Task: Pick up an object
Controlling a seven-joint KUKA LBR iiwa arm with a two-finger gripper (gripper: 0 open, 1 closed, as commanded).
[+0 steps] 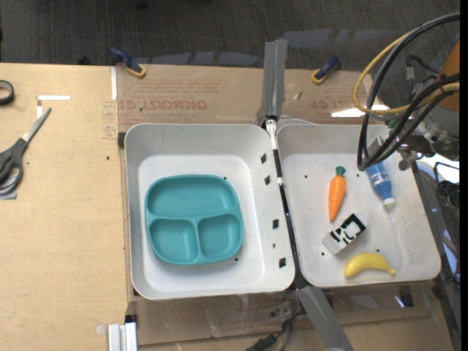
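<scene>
I cannot tell how my jaws are sitting at the right edge. The orange toy carrot (336, 193) is lying left of them in the right white bin (307, 269), near the yellow banana (368, 266).

A dark grey carpeted floor (219, 20) runs along the top. Below it lies a light wooden surface (58, 232), bare over most of its left part. A pair of scissors (20, 152) lies near its left edge, with a roll of tape (6, 92) above it. A sheet of brown cardboard (190, 97) with red printing covers the middle, held by two clamps (126, 61) at its far edge. Light is even and soft.
</scene>
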